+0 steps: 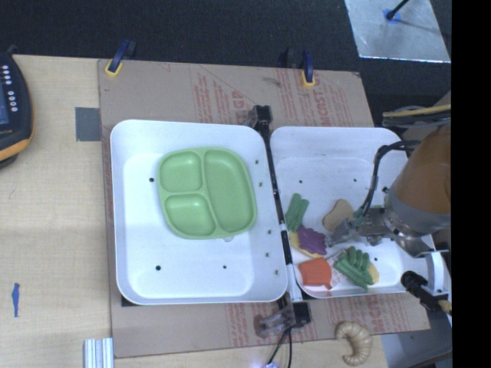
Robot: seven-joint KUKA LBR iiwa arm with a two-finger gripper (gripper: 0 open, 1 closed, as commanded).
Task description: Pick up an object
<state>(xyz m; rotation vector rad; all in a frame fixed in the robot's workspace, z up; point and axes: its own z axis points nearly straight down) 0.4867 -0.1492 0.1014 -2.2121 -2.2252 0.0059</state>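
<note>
The right bin (pixel 322 148) holds several small toy foods. A dark green pod (pixel 295 209) lies near its left wall, with a purple piece (pixel 311 241) just below it. A tan piece (pixel 337 215) sits toward the middle. At the front lie a red-orange piece (pixel 315 272) and a green leafy piece (pixel 354 267) with a bit of yellow beside it. My gripper (pixel 355 232) reaches in from the right, low over the bin, between the tan piece and the green leafy piece. I see nothing lifted by it.
The left bin (pixel 130 205) holds a light green divided plate (pixel 207 192). A tan croissant-shaped toy (pixel 355 340) lies outside the bins at the front. A pendant (pixel 11 106) rests at the far left of the bench. Clamps hold the cardboard at the back.
</note>
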